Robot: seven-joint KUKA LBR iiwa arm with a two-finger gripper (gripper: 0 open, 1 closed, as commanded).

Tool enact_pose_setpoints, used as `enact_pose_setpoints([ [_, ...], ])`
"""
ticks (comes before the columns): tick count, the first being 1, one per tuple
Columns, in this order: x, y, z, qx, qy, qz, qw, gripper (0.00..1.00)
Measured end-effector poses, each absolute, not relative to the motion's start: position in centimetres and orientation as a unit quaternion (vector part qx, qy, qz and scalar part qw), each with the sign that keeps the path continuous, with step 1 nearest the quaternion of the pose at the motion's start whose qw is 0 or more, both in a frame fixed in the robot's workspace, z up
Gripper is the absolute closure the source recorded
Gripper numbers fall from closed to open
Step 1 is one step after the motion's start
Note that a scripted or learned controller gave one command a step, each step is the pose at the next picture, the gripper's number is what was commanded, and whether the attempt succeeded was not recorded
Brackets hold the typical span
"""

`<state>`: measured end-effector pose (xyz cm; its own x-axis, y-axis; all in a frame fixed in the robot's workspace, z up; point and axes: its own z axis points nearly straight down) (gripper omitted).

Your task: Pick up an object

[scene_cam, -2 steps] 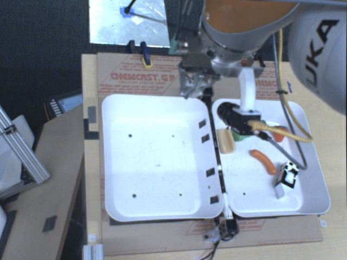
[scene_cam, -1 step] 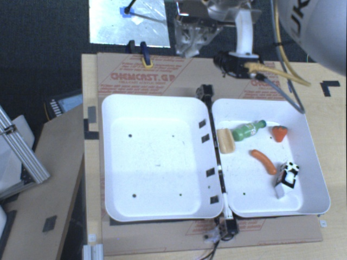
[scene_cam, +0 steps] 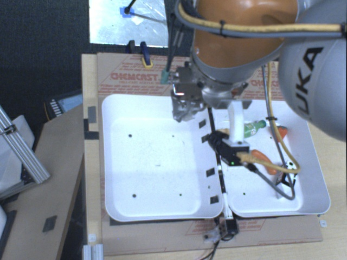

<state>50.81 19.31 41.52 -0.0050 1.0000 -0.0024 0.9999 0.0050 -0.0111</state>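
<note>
Smooth, seemingly plastic white bins (scene_cam: pixel 152 199)

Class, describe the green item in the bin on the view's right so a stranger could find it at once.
Of the two bins side by side, find the white bin on the view's right. Toward its far side lies a small green object. It alone is green; its neighbours are orange pieces.

Bright, even light; perhaps slight softness.
</note>
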Motion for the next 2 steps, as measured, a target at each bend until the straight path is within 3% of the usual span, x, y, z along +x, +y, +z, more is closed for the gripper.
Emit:
enact_pose_setpoints([
  [1,54.3,23.6,41.8,-0.705,-0.709,-0.0019,-0.001,1.0],
  [2,57.2,22.9,54.0,-0.707,-0.707,-0.0055,-0.002,1.0],
])
